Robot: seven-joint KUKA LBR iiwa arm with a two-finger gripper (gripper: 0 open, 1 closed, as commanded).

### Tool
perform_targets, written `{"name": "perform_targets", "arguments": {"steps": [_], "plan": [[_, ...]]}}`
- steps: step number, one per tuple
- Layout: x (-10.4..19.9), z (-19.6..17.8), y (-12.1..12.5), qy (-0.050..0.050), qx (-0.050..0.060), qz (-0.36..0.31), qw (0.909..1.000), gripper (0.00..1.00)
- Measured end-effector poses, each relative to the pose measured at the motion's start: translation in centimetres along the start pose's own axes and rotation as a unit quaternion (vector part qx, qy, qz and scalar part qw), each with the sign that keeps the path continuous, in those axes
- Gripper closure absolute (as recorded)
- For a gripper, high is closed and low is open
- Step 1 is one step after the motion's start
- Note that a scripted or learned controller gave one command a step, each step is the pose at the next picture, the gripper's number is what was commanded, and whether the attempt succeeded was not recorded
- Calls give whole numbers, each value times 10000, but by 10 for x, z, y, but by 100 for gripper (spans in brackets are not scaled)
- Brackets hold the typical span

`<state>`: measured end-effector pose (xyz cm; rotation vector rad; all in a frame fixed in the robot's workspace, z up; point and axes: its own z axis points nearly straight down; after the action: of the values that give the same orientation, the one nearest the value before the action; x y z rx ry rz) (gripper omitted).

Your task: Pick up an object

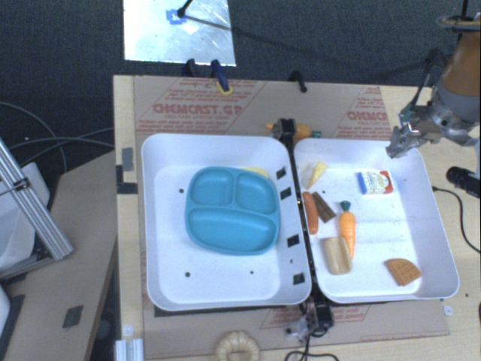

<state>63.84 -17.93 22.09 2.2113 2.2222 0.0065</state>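
The right white bin [436,224] holds several small items. A white carton with red and blue print [374,182] lies near its back. A carrot with a green top [346,230] and a tan bread piece [337,255] sit mid-bin. An orange sausage-like piece [310,212], a brown piece [324,207] and a pale yellow wedge [316,173] lie along the left wall. A brown cookie [403,271] rests at the front right. My gripper [400,140] hangs above the bin's back right corner, right of and behind the carton, with nothing seen in it.
The left bin [161,224] holds a blue divided plate [231,209] with a yellow piece [258,172] just behind it. An orange object [301,131] sits behind the bins' joint. A tan ring [237,346] lies at the bench front. A black cable [460,177] runs beside the right bin.
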Motion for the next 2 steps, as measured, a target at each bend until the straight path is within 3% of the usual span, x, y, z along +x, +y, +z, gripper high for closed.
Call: {"name": "perform_targets", "arguments": {"steps": [1, 2], "plan": [[44, -1, 14, 7, 16, -14, 10000, 100], [104, 4, 11, 15, 31, -25, 10000, 100]]}}
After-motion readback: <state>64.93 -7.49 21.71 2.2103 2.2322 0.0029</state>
